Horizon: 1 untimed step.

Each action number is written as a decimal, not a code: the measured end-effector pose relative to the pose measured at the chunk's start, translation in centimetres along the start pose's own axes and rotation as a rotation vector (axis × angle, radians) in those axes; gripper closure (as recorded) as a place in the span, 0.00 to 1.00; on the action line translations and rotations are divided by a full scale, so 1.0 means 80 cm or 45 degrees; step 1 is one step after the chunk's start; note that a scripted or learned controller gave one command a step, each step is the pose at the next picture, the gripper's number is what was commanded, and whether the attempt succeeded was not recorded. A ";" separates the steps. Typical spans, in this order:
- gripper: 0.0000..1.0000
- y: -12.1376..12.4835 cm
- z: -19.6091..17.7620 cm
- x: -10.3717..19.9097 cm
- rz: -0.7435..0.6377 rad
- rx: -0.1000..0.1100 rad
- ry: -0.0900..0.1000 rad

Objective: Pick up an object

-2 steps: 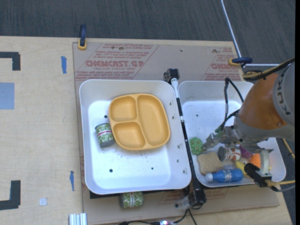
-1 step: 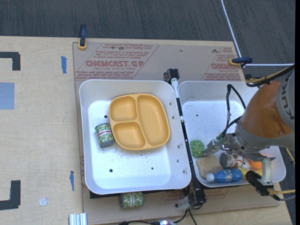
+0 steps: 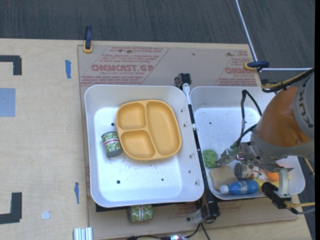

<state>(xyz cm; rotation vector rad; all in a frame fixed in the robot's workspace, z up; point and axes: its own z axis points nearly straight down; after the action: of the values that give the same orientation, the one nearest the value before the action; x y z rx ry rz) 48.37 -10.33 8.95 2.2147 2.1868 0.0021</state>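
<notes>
Down in the right bin (image 3: 220, 109), near-corner clutter: a blue bottle (image 3: 241, 187) lies on its side along the near wall, a tan flat piece (image 3: 221, 175) just left of it, a green lumpy item (image 3: 210, 157) beyond that by the bin's left wall, and something orange (image 3: 272, 175) partly hidden under the arm. Jaws (image 3: 239, 159) sit low over this pile, just above the bottle and tan piece; can't tell whether they're open or closed, and nothing is visibly between them. Arm (image 3: 285, 121) comes in from the right, orange band covering the bin's right side.

Left bin (image 3: 100, 134): yellow three-compartment plate (image 3: 148, 129) at centre-back, a small can with a green label (image 3: 111, 144) touching its left edge.

On the tabletop (image 3: 40, 134) in front of the left bin, another green-labelled can (image 3: 140, 213) lies on its side. Blue clamps (image 3: 88, 38) pin the cardboard sheet (image 3: 165, 64) at its back corners.
</notes>
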 end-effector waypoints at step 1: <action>0.00 0.031 0.001 -0.001 -0.004 0.014 0.005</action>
<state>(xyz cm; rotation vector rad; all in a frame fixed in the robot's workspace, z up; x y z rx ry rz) 50.84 -10.48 8.95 2.2188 2.1979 -0.0059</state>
